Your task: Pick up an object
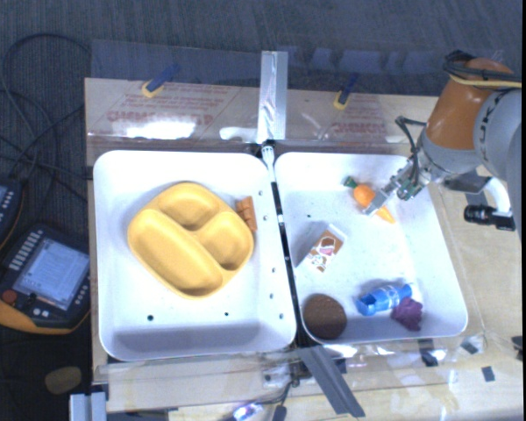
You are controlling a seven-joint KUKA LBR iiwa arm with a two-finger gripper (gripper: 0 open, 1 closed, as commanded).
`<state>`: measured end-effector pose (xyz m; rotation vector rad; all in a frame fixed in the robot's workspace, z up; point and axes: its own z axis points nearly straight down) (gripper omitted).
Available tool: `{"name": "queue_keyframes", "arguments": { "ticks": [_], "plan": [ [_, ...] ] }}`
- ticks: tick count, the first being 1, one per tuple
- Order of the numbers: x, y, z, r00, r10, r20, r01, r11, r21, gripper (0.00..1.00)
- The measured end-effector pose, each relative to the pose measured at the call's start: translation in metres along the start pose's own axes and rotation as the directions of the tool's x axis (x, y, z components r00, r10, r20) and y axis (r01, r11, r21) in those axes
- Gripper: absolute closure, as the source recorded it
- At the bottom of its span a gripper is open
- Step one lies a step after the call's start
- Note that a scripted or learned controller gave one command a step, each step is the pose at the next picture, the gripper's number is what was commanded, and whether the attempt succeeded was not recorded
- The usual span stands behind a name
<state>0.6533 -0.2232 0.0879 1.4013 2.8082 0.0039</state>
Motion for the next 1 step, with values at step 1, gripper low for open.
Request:
{"name": "queue_keyframes", "arguments": {
  "ticks": [1],
  "plan": [
    [0.0827, 0.0475, -0.1138, 0.992, 0.126, 0.0, -0.126, 0.992, 0.002, 1.0]
  ]
}}
